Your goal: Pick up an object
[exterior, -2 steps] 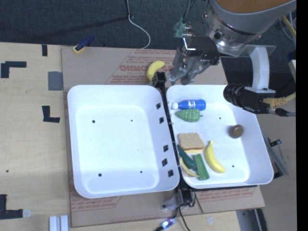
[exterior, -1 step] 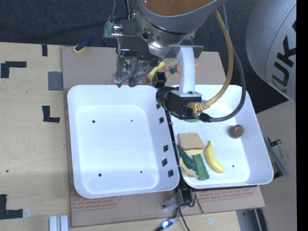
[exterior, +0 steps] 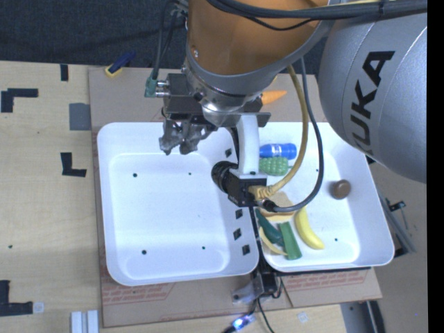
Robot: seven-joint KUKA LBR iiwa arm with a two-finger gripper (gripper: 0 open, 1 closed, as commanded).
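Hand (exterior: 182, 139) hovering over left bin (exterior: 166, 269), grip state unclear, nothing visibly held. Banana (exterior: 309, 229), green items (exterior: 284, 240), brown ball (exterior: 340, 189) sitting in right bin (exterior: 368, 255); closing here risks grabbing air.

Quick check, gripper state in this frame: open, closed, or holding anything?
Gripper: cannot be told; it hangs over the top edge of the left bin, and nothing is seen between its fingers.

left bin (exterior: 139, 186) floor open, right bin (exterior: 347, 207) crowded by banana (exterior: 309, 230), cables (exterior: 305, 165), arm overhead
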